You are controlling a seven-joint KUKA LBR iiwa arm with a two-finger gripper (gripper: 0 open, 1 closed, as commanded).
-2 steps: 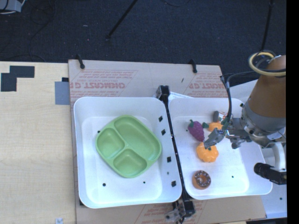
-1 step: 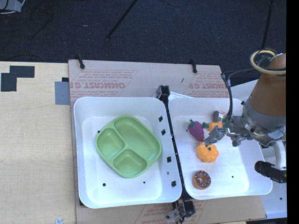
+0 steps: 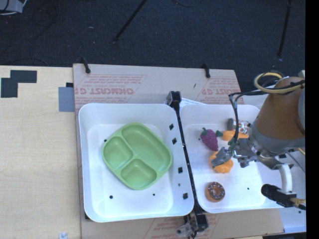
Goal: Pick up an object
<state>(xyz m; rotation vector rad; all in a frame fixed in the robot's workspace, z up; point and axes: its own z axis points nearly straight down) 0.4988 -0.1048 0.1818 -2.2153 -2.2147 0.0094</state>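
Observation:
The right bin point(image 3: 249, 193) holds several toys. An orange pepper-like toy point(image 3: 223, 166) lies near its middle. A purple grape-like toy point(image 3: 209, 139) with a green stem lies to the upper left of it. A chocolate-iced donut point(image 3: 215, 191) sits near the front edge. A small orange toy point(image 3: 230, 135) lies further back, partly hidden by the arm. My gripper point(image 3: 227, 155) reaches in from the right and hangs low, right at the top of the orange pepper-like toy, covering its upper part.
The left bin point(image 3: 94, 193) holds a green divided plate point(image 3: 137, 155). A black divider rail point(image 3: 182, 153) runs between the two bins. The grey and orange arm point(image 3: 279, 118) covers the right side of the right bin.

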